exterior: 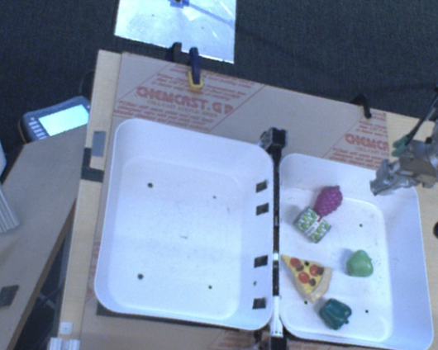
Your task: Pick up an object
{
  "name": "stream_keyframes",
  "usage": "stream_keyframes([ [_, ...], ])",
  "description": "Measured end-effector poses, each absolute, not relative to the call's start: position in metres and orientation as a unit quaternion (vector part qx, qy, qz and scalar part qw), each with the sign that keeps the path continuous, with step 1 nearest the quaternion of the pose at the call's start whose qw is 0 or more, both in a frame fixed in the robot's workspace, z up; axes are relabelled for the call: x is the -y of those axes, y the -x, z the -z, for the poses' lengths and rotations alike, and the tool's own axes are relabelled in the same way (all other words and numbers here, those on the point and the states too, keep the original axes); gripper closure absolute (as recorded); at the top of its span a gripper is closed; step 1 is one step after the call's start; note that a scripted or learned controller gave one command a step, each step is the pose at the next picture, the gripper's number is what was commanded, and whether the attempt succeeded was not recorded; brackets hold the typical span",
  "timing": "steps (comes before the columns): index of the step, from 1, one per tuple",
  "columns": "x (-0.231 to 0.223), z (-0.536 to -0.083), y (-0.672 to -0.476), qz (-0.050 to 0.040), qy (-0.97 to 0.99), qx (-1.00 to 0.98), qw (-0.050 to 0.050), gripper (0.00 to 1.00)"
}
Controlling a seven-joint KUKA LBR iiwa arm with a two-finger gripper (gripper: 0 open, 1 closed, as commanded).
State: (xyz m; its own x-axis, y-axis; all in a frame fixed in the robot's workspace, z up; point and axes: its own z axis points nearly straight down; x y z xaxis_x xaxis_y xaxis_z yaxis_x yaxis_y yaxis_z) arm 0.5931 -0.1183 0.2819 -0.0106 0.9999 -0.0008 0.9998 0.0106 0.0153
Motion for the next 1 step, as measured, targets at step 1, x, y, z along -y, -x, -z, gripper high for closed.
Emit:
stream_keyframes([
  [1,0.0469,-0.4044,-0.6007,-0.0066,-0.703,-0.711,0.007,1.00],
])
